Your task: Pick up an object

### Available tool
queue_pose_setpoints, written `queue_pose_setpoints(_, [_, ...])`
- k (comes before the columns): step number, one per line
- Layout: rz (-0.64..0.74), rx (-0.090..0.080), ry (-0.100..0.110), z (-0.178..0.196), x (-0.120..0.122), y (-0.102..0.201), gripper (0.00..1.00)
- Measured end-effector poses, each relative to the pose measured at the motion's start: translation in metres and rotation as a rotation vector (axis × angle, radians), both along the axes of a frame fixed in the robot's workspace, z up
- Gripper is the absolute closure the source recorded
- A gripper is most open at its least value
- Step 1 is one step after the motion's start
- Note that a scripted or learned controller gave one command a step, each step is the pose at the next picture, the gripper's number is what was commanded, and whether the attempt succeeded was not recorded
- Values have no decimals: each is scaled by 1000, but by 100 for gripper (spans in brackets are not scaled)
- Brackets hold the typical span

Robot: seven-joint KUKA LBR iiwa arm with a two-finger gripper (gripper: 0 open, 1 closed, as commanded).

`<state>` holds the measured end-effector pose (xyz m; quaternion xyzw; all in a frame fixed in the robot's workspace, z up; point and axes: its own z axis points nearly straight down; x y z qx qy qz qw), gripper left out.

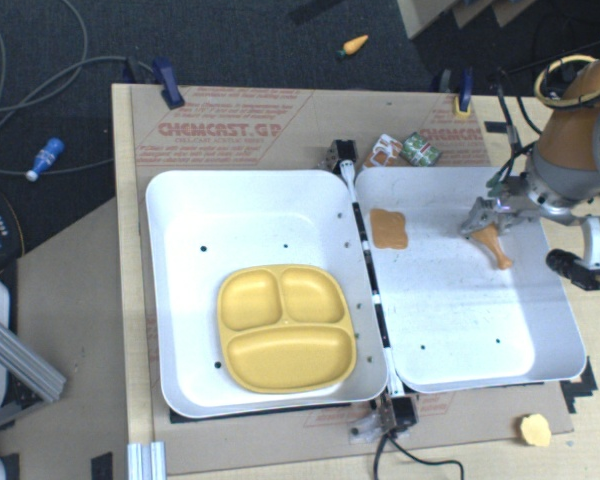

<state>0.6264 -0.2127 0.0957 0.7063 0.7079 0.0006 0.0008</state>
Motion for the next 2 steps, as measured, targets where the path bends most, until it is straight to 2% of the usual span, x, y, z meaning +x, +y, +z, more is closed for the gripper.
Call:
queue_pose_setpoints(1, [7,5,3,-11,17,103,100])
queue_pose_setpoints(2, [5,6,1,95,-76,176,100])
